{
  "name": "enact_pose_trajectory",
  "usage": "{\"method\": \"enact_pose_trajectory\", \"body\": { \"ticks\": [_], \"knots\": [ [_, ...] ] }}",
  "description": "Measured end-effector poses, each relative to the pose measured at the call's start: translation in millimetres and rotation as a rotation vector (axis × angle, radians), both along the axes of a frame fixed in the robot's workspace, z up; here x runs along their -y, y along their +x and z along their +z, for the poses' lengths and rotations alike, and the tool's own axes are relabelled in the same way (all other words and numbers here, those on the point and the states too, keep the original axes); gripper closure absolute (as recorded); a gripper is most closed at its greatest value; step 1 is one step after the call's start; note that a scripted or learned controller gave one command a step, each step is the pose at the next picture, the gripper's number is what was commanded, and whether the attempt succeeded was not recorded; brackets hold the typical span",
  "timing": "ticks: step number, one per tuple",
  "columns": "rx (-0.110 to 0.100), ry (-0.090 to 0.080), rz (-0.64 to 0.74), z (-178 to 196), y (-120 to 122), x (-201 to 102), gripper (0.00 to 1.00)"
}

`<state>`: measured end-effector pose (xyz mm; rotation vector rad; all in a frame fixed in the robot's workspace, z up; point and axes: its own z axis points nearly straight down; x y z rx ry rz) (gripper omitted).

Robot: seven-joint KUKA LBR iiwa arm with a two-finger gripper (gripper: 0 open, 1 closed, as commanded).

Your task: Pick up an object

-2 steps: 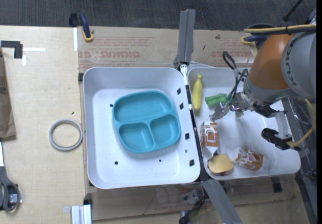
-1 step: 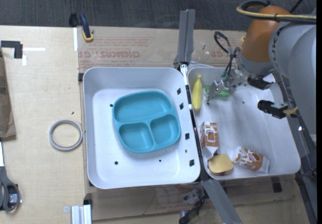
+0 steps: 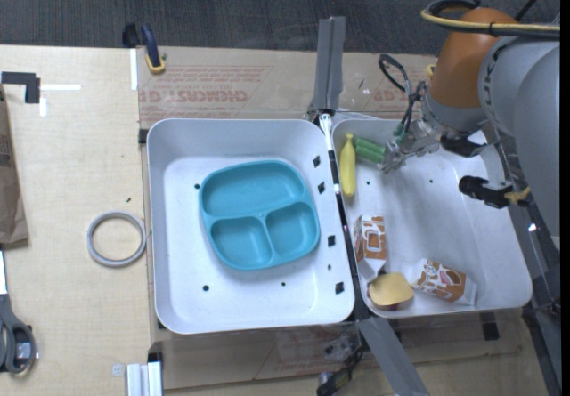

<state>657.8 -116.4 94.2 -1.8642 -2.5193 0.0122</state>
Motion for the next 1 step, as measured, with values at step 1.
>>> {"method": "enact_pose_trajectory", "body": {
  "ticks": [1],
  "knots": [
    [0.003,0.000,0.000,0.7,0.8,-0.3,0.00]
  ]
}}
